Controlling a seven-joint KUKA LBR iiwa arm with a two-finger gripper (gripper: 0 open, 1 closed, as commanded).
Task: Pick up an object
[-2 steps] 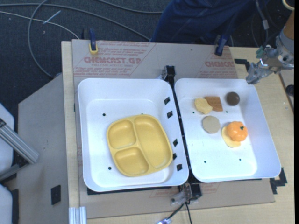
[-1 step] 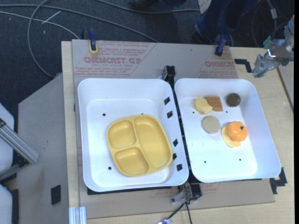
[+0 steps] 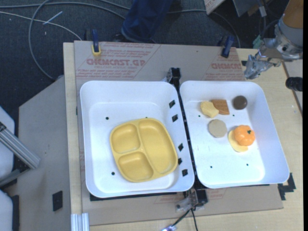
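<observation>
Camera view: orange toy [image 3: 245, 135] lies well below the end effector [image 3: 253, 67].

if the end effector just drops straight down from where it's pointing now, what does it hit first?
Probably the bench board or the back rim of the right bin, not the objects inside. The end effector hangs beyond that bin's far corner; depth is unclear from this view.

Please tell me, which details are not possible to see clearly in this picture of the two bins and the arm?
- Gripper: small and blurred in the camera view, so its finger state is unreadable.
- Arm: cut off by the top right edge.
- Pale yellow piece: mostly covered by the orange toy.
- Dark round piece: too small to identify.
</observation>
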